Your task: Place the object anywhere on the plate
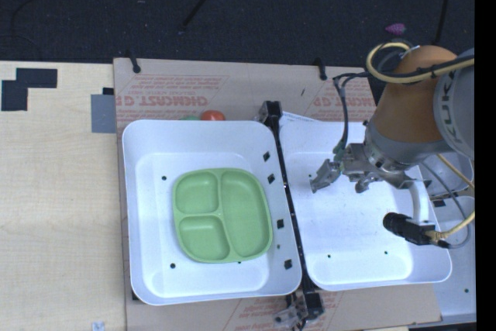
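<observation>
A light green plate (222,215) with three compartments lies in the middle of the left bin (147,159). Nothing rests on the plate. My gripper (343,181) hangs over the left part of the right bin (364,267), pointing down. Its two grey fingers (324,176) stand apart, open, with only bare white bin floor between them. A small red-orange round object (211,116) with a bit of green beside it peeks out just beyond the left bin's far rim, on the cardboard.
A black divider strip (283,198) runs between the two bins. A black cylinder with yellow cables (411,229) hangs from the arm over the right bin's right side. Cardboard (232,89) lies under the bins, on a wooden bench (54,205).
</observation>
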{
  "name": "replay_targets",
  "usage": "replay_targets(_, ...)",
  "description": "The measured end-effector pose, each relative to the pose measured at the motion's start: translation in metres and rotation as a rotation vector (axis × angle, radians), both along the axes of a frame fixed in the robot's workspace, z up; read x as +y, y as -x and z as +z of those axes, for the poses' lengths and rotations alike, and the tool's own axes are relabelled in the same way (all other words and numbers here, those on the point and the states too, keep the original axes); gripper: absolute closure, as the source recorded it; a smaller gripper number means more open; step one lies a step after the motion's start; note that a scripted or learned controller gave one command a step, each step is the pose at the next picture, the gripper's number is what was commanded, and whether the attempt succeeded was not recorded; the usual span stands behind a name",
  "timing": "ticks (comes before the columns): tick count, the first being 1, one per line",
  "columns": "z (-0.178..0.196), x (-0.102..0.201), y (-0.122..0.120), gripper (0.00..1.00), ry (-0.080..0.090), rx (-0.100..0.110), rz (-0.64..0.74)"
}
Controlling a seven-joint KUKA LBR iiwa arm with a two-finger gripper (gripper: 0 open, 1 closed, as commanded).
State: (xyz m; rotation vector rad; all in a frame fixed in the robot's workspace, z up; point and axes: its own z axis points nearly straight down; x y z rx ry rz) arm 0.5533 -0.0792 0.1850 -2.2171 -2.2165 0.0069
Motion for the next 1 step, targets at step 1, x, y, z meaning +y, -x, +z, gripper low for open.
replay_targets(1, -0.0639, -0.0013, 0.0050, 0.00, 0.000, 0.002, 0.000)
